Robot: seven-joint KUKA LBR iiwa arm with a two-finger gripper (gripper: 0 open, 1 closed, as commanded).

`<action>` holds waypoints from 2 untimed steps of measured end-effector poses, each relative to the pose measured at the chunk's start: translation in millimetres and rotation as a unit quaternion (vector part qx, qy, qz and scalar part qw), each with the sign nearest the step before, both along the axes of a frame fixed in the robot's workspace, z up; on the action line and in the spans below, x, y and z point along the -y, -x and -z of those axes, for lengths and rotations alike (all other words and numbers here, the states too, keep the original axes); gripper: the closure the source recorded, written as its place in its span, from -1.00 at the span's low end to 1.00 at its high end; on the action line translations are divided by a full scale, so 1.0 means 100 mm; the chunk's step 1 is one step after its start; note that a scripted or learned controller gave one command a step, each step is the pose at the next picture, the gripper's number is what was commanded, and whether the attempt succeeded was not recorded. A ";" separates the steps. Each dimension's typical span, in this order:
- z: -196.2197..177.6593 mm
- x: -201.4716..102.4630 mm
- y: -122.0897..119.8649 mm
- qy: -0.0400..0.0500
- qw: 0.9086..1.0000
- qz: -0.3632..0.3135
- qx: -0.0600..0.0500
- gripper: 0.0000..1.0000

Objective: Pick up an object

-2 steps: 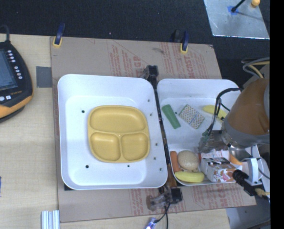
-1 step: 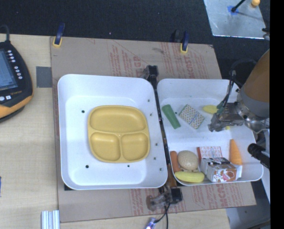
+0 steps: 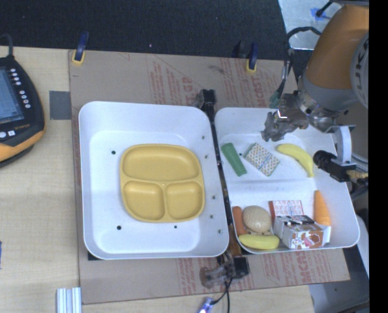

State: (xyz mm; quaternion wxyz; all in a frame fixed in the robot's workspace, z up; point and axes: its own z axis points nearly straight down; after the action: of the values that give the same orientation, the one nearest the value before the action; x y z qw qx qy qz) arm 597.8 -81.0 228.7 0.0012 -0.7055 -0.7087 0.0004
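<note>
I've got the gripper hanging over the right bin, up near its twelve o'clock edge; whether its fingers are wide or narrow, I cannot tell. Nothing sits between them that I can see. Just at its five o'clock lies a patterned packet, with a green block at the packet's nine and a banana at its three. The left bin carries a yellow divided tray.

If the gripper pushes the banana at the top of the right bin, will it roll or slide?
The banana is curved and lies flat, so it would probably pivot or slide, not roll. Its smooth skin may slip between narrow fingers. The gripper hovers close to its left.
</note>
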 end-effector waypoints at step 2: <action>0.96 0.72 0.35 0.001 1.000 0.001 -0.001 -1.00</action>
State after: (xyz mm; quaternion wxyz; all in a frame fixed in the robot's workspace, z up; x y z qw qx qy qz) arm 562.8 -152.7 132.8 0.0016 -0.7059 -0.7083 0.0020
